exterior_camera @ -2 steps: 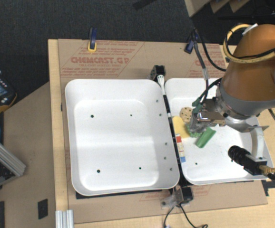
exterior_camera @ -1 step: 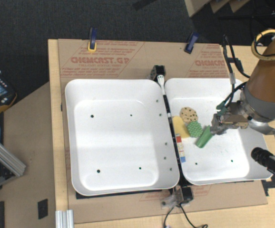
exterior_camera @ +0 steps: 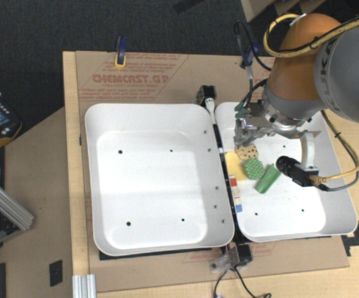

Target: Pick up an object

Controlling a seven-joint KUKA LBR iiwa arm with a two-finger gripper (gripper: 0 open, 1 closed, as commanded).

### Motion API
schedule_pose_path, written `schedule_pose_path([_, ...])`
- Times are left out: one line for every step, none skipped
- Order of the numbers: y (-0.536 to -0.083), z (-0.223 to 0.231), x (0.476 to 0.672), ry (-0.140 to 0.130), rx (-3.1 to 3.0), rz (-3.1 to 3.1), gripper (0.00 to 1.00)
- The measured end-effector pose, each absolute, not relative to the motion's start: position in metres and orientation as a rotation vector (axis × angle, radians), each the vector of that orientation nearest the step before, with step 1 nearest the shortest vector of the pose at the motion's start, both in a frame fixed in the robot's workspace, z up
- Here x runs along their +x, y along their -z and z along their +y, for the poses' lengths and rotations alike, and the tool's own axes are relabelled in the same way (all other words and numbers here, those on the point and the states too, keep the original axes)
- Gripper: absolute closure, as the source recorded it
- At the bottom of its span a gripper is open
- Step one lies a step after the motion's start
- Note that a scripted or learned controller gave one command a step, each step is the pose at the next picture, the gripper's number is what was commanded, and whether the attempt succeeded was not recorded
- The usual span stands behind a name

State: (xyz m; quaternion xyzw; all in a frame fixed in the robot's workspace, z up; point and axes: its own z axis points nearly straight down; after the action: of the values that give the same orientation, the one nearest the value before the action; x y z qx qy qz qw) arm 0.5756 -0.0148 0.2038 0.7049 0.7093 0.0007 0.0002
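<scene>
Arm [exterior_camera: 328,48] hides right bin [exterior_camera: 291,225] top; claw [exterior_camera: 249,140] fingers unclear.

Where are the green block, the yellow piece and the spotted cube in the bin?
green block [exterior_camera: 268,179], camera view, the middle of its long top face
yellow piece [exterior_camera: 232,164], camera view, its bare left part
spotted cube [exterior_camera: 248,152], camera view, its dotted top face

Small objects clustering at the left side of the right bin

A green cylinder-like piece [exterior_camera: 268,179] is lying tilted on the white floor of the right bin [exterior_camera: 291,222], a green dotted block [exterior_camera: 253,167] is touching its upper-left end, a tan dotted cube [exterior_camera: 248,152] is sitting just above that, and a pale yellow flat piece [exterior_camera: 233,164] is resting beside them, near the bin's left wall.
</scene>
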Motion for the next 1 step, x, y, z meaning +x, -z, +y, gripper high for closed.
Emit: schedule_pose_path([-0.2583, 0.0311, 0.5422, -0.008, 2.213, 2.227, 1.00])
